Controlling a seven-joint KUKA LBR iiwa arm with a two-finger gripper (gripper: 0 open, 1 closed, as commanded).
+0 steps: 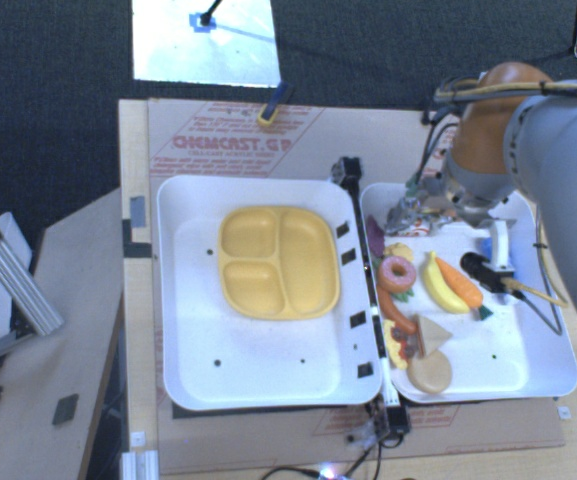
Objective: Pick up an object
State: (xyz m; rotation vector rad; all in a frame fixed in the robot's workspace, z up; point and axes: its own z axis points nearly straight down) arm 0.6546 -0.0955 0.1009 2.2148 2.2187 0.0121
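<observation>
A yellow divided plate (278, 261) is seen lying flat near the middle of the left bin (183, 368). In the right bin (543, 363), a pink donut (399, 273), a banana (440, 286), a carrot (460, 284) and a tan wedge (431, 335) are grouped along its left edge and centre. The gripper (420, 211) is positioned at the right bin's far edge, above the toys; its degree of opening cannot be determined, and nothing is seen to be held.
</observation>
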